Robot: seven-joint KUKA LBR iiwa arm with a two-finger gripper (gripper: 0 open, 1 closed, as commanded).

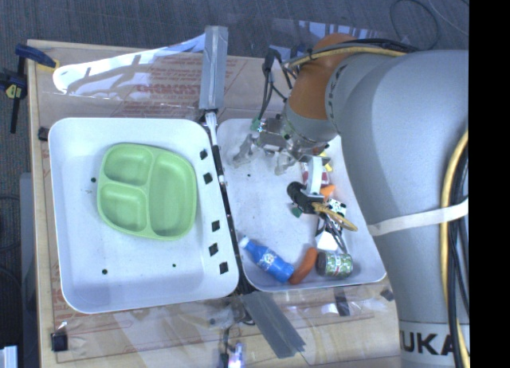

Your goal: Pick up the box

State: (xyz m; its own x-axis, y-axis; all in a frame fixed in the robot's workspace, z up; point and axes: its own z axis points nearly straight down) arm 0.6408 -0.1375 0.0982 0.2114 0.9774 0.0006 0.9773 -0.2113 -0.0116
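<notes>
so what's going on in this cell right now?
The KUKA arm reaches in from the right, its end effector over the upper part of the right bin. Nothing shows between its fingers. That bin's clutter lies along its right and lower side: a blue bottle, an orange piece, a small can and a box-like item close beneath the wrist. The left bin holds a green divided tray.

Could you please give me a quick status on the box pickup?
Gripper low in right bin, nothing seen held. Box not identifiable in the clutter. Blue bottle lies nearby.
</notes>
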